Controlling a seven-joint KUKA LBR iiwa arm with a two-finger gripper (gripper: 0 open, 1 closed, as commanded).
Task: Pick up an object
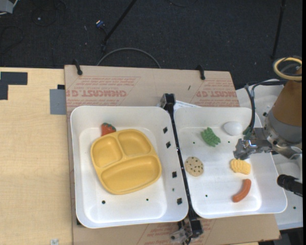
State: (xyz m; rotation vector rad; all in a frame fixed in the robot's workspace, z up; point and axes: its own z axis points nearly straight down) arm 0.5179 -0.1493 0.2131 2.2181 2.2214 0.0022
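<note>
You see end effector (243,152) low in right bin (275,200), just above ridged yellow corn piece (240,166); finger state unclear. Glossy sausage (241,190) nearby.

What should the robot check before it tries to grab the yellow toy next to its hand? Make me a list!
1. Target in sight: the yellow toy lies in the right bin, in plain view. Ok.
2. Gripper near the target: it sits just above the toy in the view. Ok.
3. Jaws open wide enough: too small and dark to see. Cannot tell.
4. Toy already held: nothing shows between the jaws. Not ok yet.
5. Neighbours out of the way: the orange sausage, cookie and green toy lie apart from the yellow toy. Ok.
</note>
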